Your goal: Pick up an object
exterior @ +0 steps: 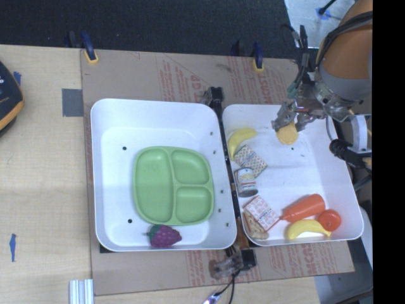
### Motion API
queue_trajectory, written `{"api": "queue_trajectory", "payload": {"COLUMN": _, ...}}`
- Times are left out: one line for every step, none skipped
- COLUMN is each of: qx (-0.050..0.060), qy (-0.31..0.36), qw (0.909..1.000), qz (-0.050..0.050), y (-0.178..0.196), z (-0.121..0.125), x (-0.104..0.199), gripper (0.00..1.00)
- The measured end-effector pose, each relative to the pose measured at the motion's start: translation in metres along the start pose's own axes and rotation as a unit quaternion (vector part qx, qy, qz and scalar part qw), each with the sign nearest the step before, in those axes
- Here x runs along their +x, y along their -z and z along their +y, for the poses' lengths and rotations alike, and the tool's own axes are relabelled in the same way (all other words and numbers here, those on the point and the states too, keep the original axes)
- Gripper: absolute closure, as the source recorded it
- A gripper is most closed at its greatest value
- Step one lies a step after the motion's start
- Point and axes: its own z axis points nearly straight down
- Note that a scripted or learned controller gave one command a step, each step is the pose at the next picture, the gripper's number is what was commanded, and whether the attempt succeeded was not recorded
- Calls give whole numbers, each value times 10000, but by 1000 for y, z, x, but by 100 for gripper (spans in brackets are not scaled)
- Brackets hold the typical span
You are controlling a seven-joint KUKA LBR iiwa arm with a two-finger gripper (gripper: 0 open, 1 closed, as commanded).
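— What's in the bins?
— Left bin [104, 170]: green divided plate [172, 185], purple grapes [164, 236]. Right bin [345, 189]: banana [239, 139], can [245, 181], carrot [304, 206], tomato [330, 220].
— Your gripper?
— My gripper [290, 126], upper right of the frame, is clenched on a small yellow round object [287, 135].

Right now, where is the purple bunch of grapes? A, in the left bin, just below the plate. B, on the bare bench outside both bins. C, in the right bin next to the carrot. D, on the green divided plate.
A: the purple grapes lie on the left bin floor at the green plate's lower edge.
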Motion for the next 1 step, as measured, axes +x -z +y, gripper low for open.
{"api": "queue_trajectory", "payload": {"qx": 8, "qy": 4, "qw": 10000, "qz": -2, "y": -6, "z": -13, "x": 82, "gripper": 100}}
